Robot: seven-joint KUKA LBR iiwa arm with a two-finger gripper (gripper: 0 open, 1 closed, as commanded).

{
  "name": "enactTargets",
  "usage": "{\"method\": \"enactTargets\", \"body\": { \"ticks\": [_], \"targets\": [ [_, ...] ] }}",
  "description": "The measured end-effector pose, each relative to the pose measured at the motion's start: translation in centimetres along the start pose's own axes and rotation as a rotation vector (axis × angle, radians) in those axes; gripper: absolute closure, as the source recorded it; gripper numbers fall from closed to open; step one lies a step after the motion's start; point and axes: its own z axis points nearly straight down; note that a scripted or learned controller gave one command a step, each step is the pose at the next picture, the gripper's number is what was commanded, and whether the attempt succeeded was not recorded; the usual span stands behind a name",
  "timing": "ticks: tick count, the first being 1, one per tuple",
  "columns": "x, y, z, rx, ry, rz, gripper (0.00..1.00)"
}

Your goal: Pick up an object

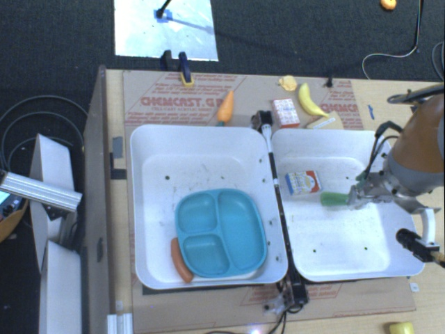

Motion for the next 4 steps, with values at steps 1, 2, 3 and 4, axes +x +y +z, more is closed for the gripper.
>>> {"method": "enactTargets", "body": {
  "ticks": [1,2,3,4],
  "targets": [
    [0.4,0.2,0.1,-0.001,0.002,-0.005,0.00],
    [2.8,7.3,1.0,-0.007,0.001,-0.013,0.00],
    [6.3,3.1,3.5,-0.004,0.000,-0.008,0.00],
    [0.8,9.4,2.6,-0.009,-0.002,-0.007,0.00]
  ]
}}
